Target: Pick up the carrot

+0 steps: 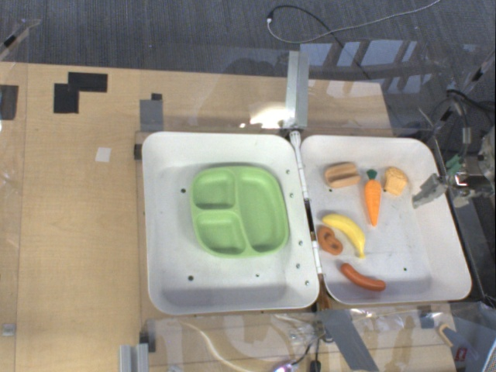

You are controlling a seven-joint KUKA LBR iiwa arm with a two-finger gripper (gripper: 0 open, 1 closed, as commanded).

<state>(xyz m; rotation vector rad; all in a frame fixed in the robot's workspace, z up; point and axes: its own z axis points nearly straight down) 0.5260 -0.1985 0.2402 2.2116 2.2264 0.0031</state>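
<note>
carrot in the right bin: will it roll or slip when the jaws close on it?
The carrot looks smooth and tapered, so it may squirt toward its thin tip if pinched low. Its round section suggests it could roll sideways on the flat bin floor when nudged. It looks like a rigid toy, probably light and unlikely to bend.

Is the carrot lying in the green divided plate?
No. The carrot lies in the right bin between the hot dog bun and a tan food piece; the green plate sits in the left bin.

No readable text or labels
</note>
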